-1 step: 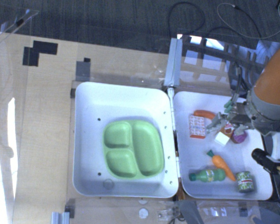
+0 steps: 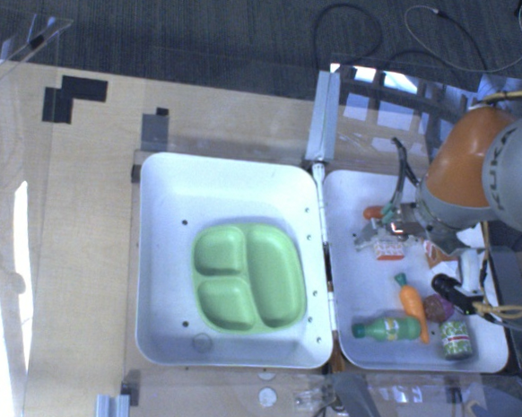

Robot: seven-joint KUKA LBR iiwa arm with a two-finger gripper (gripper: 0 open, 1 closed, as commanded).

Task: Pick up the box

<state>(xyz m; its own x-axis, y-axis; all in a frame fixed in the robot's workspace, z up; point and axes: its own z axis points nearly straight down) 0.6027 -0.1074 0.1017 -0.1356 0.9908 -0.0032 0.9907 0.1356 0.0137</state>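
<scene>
The box (image 2: pixel 389 250) is small, white with red print, and lies in the upper middle of the right bin (image 2: pixel 350 282). My gripper (image 2: pixel 394 228) hangs right over the box's far edge, at the end of the grey arm with its orange band. I cannot make out whether anything sits between its tips. The arm covers the bin's far right side.
In the right bin a small red item (image 2: pixel 372 213) lies left of the gripper. A carrot (image 2: pixel 412 302), a green bottle (image 2: pixel 386 328), a purple item (image 2: pixel 438 308) and a can (image 2: pixel 455 339) lie toward the front. The left bin (image 2: pixel 164 240) holds a green divided plate (image 2: pixel 248 276).
</scene>
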